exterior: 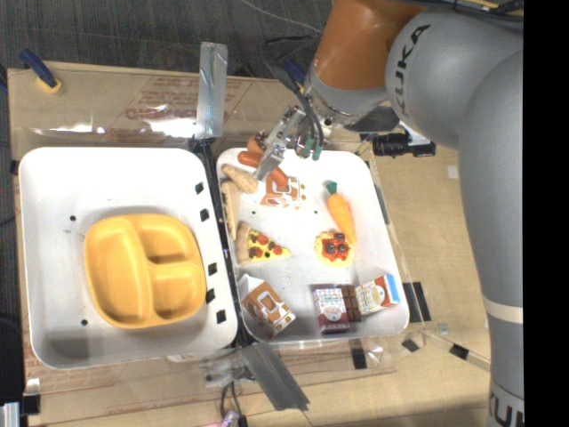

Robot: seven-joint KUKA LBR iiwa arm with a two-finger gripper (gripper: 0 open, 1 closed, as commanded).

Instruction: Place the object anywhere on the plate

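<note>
The yellow divided plate [142, 267] lies in the left white bin [53, 176]. Several toy foods lie in the right bin [378, 238]. My gripper [286, 152] hangs over that bin's far left corner, open, with nothing between its fingers. One fingertip [267, 161] is right above the red sausages [252, 156] and an orange-and-white pastry [283, 192]. A tan bread roll [238, 181] lies just left of it. The arm hides the bin's far edge.
Also in the right bin are a carrot [340, 213], a pizza slice [262, 248], a berry tart [334, 247], a small gingerbread house [268, 308] and two cartons [331, 306] [378, 294]. A grey taped divider [212, 105] runs between the bins.
</note>
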